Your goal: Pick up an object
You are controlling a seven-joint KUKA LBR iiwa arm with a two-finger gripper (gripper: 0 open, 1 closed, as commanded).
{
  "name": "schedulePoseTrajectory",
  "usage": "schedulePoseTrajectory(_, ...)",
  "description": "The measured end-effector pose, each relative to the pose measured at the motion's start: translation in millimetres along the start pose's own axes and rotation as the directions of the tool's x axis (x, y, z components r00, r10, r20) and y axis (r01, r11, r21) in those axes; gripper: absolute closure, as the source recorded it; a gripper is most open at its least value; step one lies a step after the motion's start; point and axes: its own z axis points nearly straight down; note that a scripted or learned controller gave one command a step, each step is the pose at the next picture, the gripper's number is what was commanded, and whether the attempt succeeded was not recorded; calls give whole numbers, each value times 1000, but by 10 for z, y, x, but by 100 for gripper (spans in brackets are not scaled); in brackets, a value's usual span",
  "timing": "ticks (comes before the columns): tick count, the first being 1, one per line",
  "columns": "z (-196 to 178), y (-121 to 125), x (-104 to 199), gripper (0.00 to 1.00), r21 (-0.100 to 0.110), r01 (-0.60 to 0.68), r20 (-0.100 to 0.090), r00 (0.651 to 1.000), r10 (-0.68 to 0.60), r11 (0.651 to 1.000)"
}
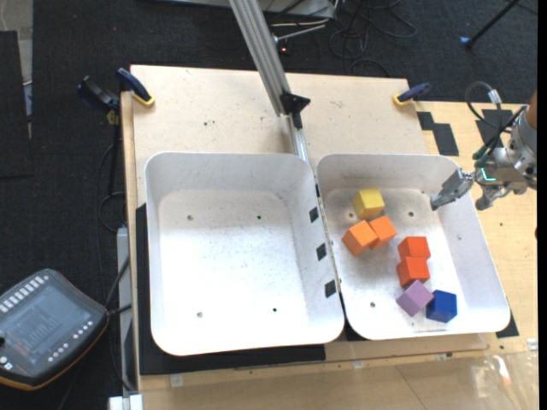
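The gripper [468,190] hangs over the right bin's [479,229] far right rim, fingers apart and holding nothing, while the yellow block [370,202], orange blocks [369,232], red blocks [414,259], purple block [415,297] and blue block [442,305] lie clustered inside, within reach.

The arm [521,143] is cut off at the right edge, and the tool [466,190] looks blurred.
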Motion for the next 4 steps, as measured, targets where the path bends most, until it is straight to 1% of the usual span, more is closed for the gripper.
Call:
schedulePoseTrajectory(1, -19, 7, 1, 0, -4, 1, 1, 1000, -1, 1000)
schedulePoseTrajectory(3, 869, 33, -84, 0, 1, -2, 0, 1000, 2, 1000)
schedulePoseTrajectory(4, 1328, 9, -9, 0, 1, -1, -1, 1000, 1, 1000)
